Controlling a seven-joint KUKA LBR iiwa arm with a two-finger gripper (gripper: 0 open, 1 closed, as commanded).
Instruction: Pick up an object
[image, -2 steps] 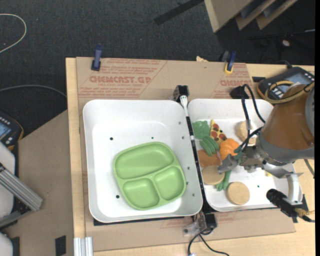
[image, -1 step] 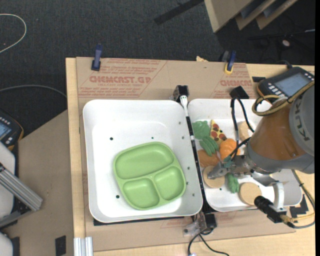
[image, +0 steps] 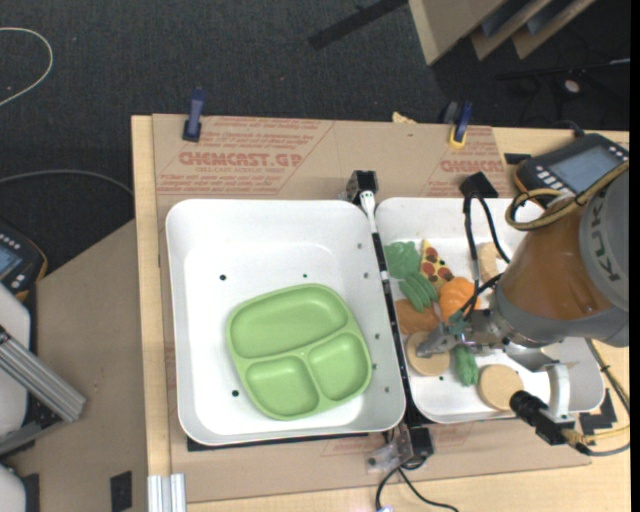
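The right bin (image: 440, 405) holds a pile of toy food: a green leafy piece (image: 404, 262), a pizza slice (image: 434, 265), an orange fruit (image: 457, 295), a brown piece (image: 416, 318), a green pod (image: 466, 366) and two tan round cookies (image: 497, 386). My gripper (image: 440, 343) reaches in from the right and hangs low over the middle of this pile, its grey fingers pointing left just above a tan disc (image: 430, 362). The arm's orange band and grey wrist cover the bin's right half.
The left bin (image: 200, 240) carries a green divided plate (image: 298, 348) with three compartments. A black clip (image: 362, 186) sits at the bins' shared far corner. Cables (image: 470, 215) run over the right bin's far rim. Brown cardboard surrounds both bins.
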